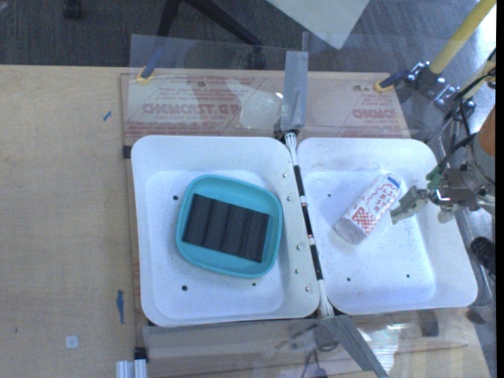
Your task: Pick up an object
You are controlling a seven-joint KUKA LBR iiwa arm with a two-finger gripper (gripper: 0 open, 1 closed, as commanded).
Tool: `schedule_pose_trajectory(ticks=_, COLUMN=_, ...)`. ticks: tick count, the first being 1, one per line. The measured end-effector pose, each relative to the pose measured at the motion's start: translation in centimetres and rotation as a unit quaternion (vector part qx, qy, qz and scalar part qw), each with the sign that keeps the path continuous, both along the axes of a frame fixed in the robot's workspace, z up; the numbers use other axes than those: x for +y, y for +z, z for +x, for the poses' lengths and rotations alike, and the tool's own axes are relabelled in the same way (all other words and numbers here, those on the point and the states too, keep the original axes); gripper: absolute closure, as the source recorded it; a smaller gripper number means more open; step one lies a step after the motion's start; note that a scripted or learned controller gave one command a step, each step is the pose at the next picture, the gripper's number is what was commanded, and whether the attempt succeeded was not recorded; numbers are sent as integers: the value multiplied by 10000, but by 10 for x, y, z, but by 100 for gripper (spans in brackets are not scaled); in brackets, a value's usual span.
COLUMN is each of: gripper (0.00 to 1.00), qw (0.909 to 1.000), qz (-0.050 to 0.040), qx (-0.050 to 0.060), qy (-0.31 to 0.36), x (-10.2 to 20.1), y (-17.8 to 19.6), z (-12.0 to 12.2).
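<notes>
In the camera view, we see a red-and-white patterned tube point(369, 209) lying in the right bin point(441, 278). Its long axis runs diagonally, the grey capped end pointing near-left and the other end far-right. The gripper point(409, 204) hangs just beside its far-right end; we cannot tell how its jaws stand. A teal tray point(228, 227) lies in the left bin point(157, 235).

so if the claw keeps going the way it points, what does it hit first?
Likely the red-and-white tube lying in the right bin. The claw sits just off the tube's upper end, pointing at it; its height above the tube is unclear.
</notes>
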State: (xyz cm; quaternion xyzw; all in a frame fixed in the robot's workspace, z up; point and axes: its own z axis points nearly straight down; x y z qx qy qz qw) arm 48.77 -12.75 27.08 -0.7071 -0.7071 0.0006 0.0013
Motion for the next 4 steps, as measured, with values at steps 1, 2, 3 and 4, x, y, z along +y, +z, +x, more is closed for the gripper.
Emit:
schedule_pose_trajectory(ticks=1, gripper=0, qw=9987, qz=-1, qx=-2, qy=514, x=74, y=-87, z=43)
schedule_pose_trajectory(ticks=2, gripper=0, qw=9975, qz=-27, qx=-127, qy=690, x=31, y=-138, z=90)
schedule_pose_trajectory(ticks=3, gripper=0, qw=9965, qz=-73, qx=-243, qy=803, x=22, y=-142, z=94)
schedule_pose_trajectory(ticks=4, gripper=0, qw=9955, qz=-39, qx=-345, qy=-878, x=16, y=-144, z=107)
